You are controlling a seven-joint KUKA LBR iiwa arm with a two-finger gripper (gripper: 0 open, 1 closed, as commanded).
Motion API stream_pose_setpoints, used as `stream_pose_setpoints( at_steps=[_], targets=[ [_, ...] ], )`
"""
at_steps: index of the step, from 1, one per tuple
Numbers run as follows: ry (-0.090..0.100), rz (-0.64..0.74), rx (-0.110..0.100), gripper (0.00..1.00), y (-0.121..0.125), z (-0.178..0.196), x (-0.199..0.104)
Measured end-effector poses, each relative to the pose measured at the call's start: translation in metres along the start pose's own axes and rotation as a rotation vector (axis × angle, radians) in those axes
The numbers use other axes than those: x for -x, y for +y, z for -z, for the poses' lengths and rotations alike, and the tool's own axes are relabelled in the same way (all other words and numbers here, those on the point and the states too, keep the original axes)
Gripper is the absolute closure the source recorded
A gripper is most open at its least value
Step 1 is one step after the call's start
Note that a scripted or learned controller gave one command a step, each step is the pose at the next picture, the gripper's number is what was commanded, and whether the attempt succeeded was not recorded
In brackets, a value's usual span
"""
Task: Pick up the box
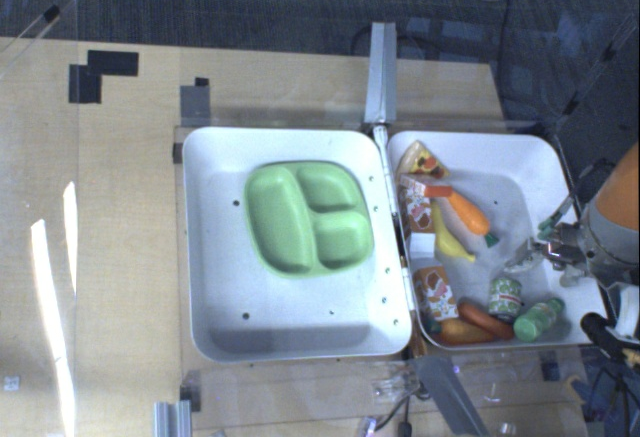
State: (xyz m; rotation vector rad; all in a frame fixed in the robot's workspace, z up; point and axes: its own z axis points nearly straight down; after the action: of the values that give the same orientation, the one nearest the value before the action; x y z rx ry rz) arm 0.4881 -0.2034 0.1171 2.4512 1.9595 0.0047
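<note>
**A:** Hovering at the right bin's (520, 157) outer rim, the gripper (545, 253) sits well apart from the box (434, 291), which lies by the divider wall, above the carrot (478, 321).

**B:** Jaws?

**A:** Can't tell how wide; nothing visibly between them.

**B:** Risks?

**A:** Clutter. The can (506, 295) and green bottle (538, 318) stand between. The jaws could nudge those, or pinch carrot instead.

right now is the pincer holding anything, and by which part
Nothing is held. The pincer sits at the right bin's right edge with nothing between its fingers; the box lies apart from it by the bin's left wall.
</note>
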Motion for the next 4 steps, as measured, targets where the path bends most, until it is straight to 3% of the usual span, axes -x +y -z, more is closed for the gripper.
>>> stream_pose_setpoints(
  at_steps=[1, 2, 3, 4],
  targets=[
    [0.001, -0.14, 0.005, 0.0, 0.06, -0.029, -0.027],
    [0.001, -0.115, 0.007, 0.0, 0.013, -0.028, -0.029],
    [0.004, -0.112, 0.013, 1.0, 0.016, -0.016, -0.031],
    [0.004, -0.113, 0.013, 0.0, 0.015, -0.016, -0.03]
  ],
)
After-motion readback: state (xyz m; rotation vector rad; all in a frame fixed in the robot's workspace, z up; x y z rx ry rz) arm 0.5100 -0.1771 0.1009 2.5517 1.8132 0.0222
